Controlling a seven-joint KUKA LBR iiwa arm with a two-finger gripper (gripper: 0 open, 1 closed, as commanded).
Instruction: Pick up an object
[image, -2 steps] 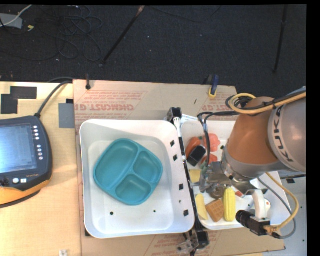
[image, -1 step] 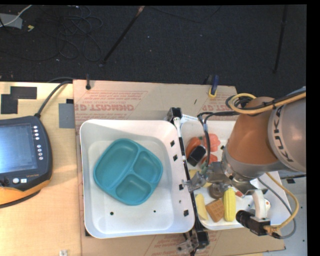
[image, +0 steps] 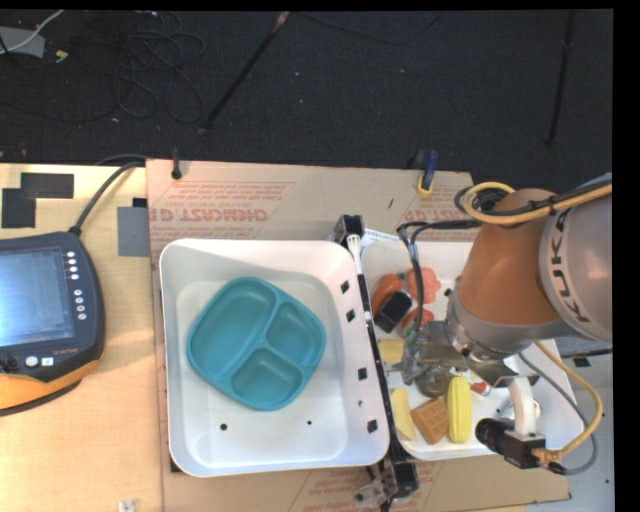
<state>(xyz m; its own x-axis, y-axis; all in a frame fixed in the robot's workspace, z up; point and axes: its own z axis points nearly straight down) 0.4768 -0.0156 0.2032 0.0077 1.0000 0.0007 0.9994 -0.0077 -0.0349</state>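
1. At the far left of the frame, a dark handheld control pendant with a grey screen (image: 40, 300) lies on the pale wooden bench (image: 120, 420), well apart from the action.
2. Left of centre, the left shallow white plastic bin (image: 200, 440) holds a teal plastic plate with three compartments (image: 257, 342), lying flat near the bin's middle.
3. A divider wall with black clips (image: 362, 340) separates it from the right white bin (image: 560, 425), which is crowded with toy food in the lower right of the frame.
4. There, candidate objects sit close together: a red piece beside a black block (image: 392, 308) toward the top, a pale yellow piece (image: 402, 412), a tan wedge like a biscuit (image: 430, 420) and a yellow corn-cob shape (image: 459, 408) near the bottom edge.
5. The grey arm's orange band (image: 505, 270) looms over this bin, and its gripper (image: 432, 362) is low among the objects at the bin's centre; whether the claw is spread or pressed together cannot be told, as the metal blurs into clutter.
6. Doing the pick well likely means settling squarely over a single item, such as the corn cob, avoiding neighbours touching it, then lifting straight up, clear of the divider.
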